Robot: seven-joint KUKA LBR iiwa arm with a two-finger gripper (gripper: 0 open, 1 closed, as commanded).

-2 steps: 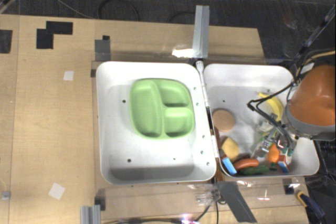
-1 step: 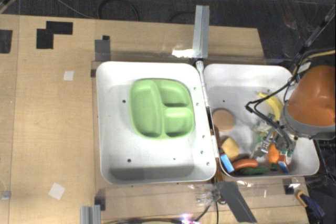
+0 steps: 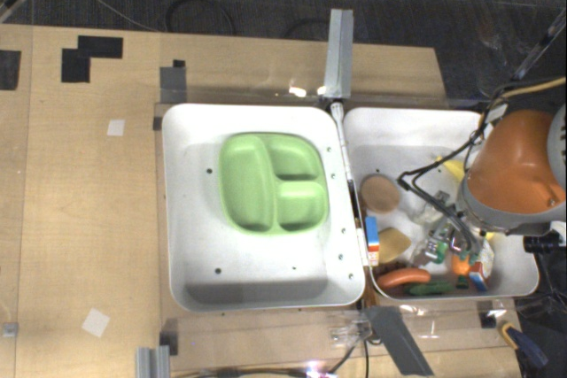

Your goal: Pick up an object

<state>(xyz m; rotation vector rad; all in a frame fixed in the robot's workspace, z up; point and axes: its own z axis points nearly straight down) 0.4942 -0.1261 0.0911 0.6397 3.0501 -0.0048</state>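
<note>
I read this as the reach-in step: arm (image 3: pixel 518 164) is over the right bin (image 3: pixel 407 133), gripper (image 3: pixel 446 236) down among the clutter at lower right of frame. Can't tell its state, too tangled with the toys. Nothing visibly lifted, so I judge the pick not yet done. Next I'd need a clean closure on one item, then a straight lift. Candidates: tan round piece (image 3: pixel 381 190), red-orange piece (image 3: pixel 403 277) near the bin's lower edge. Left bin (image 3: pixel 190 217) has a green tray (image 3: pixel 270 181).
</note>
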